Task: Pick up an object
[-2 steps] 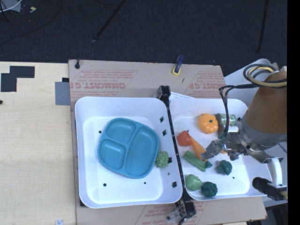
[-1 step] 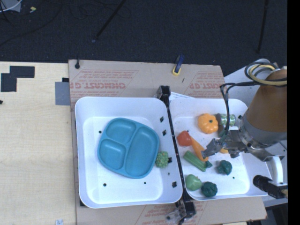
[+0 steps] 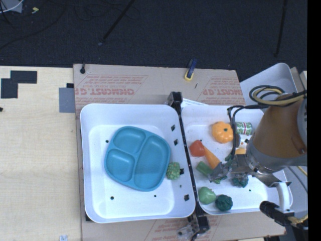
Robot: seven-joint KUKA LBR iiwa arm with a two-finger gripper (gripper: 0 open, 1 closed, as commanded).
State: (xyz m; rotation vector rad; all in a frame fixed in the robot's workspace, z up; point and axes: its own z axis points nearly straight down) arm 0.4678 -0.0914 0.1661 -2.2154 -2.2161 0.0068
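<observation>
Camera view. Left bin (image 3: 93,134): blue divided plate (image 3: 137,157) lying flat; green broccoli piece (image 3: 173,171) sitting just beside its right rim. Right bin (image 3: 210,113): orange pumpkin (image 3: 222,132), carrot (image 3: 211,158) lying with its long axis running upper left to lower right, red pepper (image 3: 196,147), green pear (image 3: 206,195), dark green vegetable (image 3: 223,202). Gripper (image 3: 223,172) hovering low near the carrot, seemingly grasping nothing; finger spread is too blurred to tell.
</observation>
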